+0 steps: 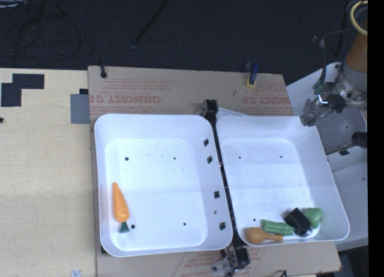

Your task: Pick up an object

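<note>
Objects for picking lie clustered in the right bin (pixel 312 150) near corner, black block (pixel 298 221) on green pieces beside a yellow-orange gourd toy (pixel 262 235), well below the gripper (pixel 313 113) at the bin's far-right rim, jaw state indiscernible.

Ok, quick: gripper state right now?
Gripper: cannot be told; it hangs past the right bin's far right rim, nothing seen in it.

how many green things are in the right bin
2, both in the right bin's near right corner: a long green piece lying beside the orange pear-shaped toy, and a rounder green piece partly behind the black block, which may hide more.
</note>
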You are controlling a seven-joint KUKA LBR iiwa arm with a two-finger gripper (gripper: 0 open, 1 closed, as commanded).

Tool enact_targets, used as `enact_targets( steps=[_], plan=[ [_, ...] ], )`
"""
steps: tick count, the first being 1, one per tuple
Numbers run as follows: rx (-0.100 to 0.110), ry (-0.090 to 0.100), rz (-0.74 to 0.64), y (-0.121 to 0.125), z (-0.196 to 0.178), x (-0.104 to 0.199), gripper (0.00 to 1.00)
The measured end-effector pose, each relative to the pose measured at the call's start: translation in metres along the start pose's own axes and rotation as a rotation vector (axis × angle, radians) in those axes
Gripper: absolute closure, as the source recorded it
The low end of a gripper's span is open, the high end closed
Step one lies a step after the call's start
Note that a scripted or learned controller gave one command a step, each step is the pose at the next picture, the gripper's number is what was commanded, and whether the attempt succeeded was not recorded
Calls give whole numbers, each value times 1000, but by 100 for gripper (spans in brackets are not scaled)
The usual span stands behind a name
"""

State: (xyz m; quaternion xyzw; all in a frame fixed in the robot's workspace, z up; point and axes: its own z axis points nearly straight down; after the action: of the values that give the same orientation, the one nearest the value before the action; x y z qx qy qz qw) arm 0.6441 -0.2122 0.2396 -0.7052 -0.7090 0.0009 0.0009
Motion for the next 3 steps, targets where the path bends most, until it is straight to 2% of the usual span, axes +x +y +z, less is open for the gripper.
enact_targets(
  steps=[3],
  plan=[
    [-2,-1,-3,0,0,1,100]
  ],
)
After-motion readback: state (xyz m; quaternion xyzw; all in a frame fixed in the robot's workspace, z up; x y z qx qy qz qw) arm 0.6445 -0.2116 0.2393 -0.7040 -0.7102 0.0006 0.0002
